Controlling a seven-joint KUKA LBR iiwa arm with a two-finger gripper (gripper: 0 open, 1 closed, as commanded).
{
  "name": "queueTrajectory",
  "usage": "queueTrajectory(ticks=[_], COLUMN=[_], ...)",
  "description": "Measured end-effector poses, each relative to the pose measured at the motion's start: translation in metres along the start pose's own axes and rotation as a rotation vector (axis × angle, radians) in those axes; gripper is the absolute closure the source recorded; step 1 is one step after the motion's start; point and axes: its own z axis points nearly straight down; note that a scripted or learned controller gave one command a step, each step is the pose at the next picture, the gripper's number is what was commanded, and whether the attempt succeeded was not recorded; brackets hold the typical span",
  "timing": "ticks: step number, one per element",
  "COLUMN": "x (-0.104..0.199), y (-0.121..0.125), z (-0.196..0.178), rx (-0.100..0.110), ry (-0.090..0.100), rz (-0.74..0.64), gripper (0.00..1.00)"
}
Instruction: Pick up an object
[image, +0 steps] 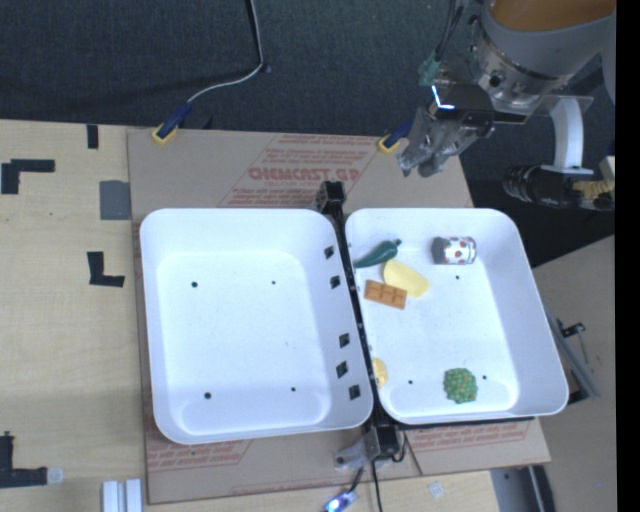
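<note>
Arm enters from the upper right, wrist tilted down-left, gripper (428, 160) hanging above the cardboard just past the far rim of the right bin (520, 300); can't tell its jaw state, nothing visibly in it. Pickable objects sit in that bin: green pepper (378, 254), yellow piece (406, 279) and brown waffle (385, 294) bunched near the far-left corner by the divider, small can (454, 250) near the far rim, green clump (460, 385) near the front edge, small yellow bit (379, 372) against the left wall. Bin centre has open floor.
</note>
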Motion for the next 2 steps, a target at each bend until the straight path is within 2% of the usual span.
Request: queueTrajectory(ticks=[1, 2], x=[0.098, 0.211], y=[-0.006, -0.018], z=[-0.076, -0.061], rx=[-0.017, -0.008], ry=[0.004, 0.002], rz=[-0.013, -0.015], gripper=[1.0, 1.0])
